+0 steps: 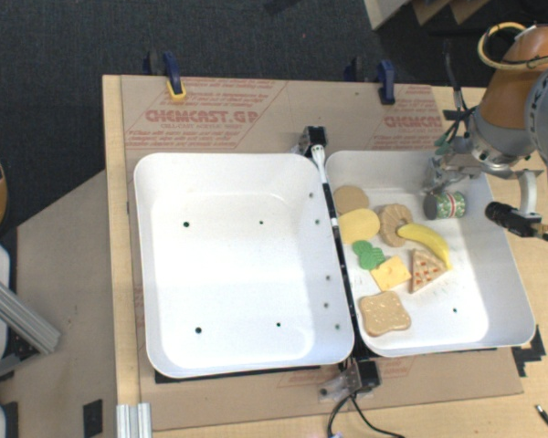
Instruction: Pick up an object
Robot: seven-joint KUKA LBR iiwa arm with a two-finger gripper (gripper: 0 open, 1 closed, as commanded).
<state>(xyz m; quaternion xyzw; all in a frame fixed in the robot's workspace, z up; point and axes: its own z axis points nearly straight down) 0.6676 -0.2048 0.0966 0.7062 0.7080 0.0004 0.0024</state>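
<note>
Two white bins sit side by side, and all the toy food is bunched in the right bin (493,327), close to the wall it shares with the left bin (164,245), probably just where it landed after being tipped in. Nearest me, at about 7 o'clock in that bin, lies a slice of bread (384,312). Beyond it come a pizza wedge (426,270) and a cheese square (391,272), touching, then a green piece (369,255) and a banana (425,240) lying across a cookie (395,219).

Farther back, at about 1 o'clock and apart from the pile, a small green-and-white can (449,205) lies on its side. That spare room likely makes it the easy pick. The gripper (441,188) hangs right over it, at its 11 o'clock edge. I cannot tell whether it is spread or closed, or whether it has the can.
</note>
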